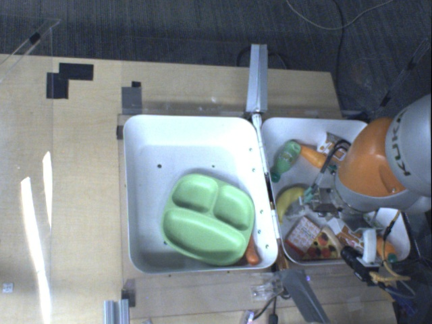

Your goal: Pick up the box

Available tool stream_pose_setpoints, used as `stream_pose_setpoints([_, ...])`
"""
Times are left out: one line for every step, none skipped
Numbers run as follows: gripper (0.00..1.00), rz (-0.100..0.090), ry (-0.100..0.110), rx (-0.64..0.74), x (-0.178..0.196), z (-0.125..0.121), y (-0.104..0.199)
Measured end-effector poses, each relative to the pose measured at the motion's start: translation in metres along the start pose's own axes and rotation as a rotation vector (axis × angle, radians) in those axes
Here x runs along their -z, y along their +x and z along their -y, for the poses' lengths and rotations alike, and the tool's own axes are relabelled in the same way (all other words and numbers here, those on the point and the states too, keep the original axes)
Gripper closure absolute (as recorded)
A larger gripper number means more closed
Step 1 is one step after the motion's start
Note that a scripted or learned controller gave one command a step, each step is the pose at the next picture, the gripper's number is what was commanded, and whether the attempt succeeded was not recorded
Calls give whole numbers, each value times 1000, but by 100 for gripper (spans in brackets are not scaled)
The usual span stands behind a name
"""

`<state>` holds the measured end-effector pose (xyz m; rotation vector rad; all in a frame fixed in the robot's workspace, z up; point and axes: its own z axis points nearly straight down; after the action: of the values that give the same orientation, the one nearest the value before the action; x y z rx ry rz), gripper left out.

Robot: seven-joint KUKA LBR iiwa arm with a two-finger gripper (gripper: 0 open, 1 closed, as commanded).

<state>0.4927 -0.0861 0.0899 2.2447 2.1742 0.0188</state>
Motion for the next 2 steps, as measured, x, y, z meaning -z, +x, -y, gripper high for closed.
stream_pose_setpoints([100, -3, -5, 1, 12, -2, 2])
stream_pose_setpoints([0, -3, -4, 0, 12, -2, 2])
